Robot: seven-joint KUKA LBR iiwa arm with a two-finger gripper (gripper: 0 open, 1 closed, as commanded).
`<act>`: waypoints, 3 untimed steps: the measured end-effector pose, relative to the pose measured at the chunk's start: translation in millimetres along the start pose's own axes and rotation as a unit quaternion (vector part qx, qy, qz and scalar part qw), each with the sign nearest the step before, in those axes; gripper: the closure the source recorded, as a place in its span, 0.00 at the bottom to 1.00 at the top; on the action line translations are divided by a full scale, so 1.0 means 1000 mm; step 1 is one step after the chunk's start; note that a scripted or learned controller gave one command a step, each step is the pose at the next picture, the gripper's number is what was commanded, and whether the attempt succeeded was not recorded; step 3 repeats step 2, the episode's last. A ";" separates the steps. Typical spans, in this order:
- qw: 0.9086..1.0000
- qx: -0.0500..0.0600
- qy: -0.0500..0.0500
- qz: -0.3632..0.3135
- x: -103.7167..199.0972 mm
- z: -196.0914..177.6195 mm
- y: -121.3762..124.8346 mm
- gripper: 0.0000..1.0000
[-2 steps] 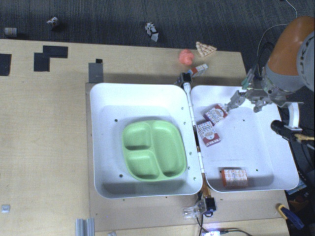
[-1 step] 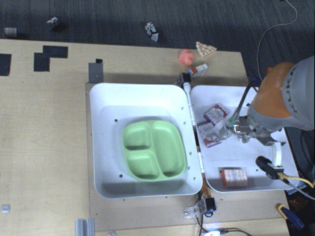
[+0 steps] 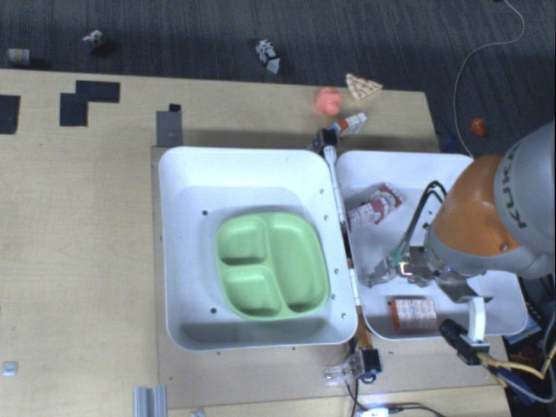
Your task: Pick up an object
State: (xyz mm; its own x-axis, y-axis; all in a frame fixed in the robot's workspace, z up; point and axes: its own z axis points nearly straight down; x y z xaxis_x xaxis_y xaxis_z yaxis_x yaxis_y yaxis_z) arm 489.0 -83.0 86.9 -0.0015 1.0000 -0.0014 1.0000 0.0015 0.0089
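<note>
A small can (image 3: 411, 312) with a red and white label lies on its side near the front wall of the right bin (image 3: 452, 165). It is round, like a short tube. A crumpled red and white packet (image 3: 374, 207) lies farther back in the same bin. The fingers (image 3: 383, 274) hang low over the bin floor between the two, just beside the can. I cannot tell if they are apart or together. In the left bin (image 3: 178, 259) sits a smooth light green tray (image 3: 272, 264) with three hollow parts. The desk (image 3: 78, 259) is pale wood.
</note>
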 end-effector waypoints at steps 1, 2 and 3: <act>1.000 -0.004 -0.001 -0.001 0.000 -0.011 0.003 1.00; 1.000 0.002 0.001 -0.002 0.021 -0.098 0.081 1.00; 1.000 0.002 0.001 -0.002 0.021 -0.098 0.081 1.00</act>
